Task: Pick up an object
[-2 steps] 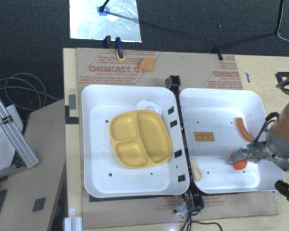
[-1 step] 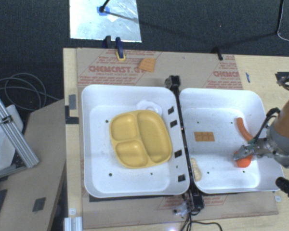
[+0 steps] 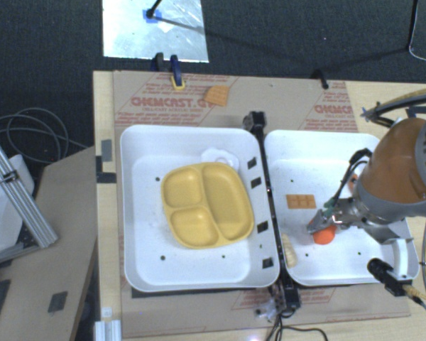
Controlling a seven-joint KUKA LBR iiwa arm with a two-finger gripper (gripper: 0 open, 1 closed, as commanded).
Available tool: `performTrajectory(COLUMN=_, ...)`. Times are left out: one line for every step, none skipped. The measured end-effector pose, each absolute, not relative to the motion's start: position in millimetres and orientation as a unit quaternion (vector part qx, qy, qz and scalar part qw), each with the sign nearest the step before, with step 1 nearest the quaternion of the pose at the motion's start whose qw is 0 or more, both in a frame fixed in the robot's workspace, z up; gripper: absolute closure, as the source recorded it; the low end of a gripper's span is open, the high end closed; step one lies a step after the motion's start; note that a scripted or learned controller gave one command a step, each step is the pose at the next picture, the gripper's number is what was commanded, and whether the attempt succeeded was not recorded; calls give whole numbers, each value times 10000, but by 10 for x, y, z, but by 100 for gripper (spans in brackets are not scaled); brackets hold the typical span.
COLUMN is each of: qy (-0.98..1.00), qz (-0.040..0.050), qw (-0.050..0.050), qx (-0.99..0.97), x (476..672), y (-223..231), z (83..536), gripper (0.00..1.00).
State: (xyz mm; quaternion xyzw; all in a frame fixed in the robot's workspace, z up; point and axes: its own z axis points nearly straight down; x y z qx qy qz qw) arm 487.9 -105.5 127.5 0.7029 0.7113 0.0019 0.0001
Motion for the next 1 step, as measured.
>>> performTrajectory(qy=7110, qz=35, qw=25, qx=7032, x=5083, y=-519, z=1878, gripper=100)
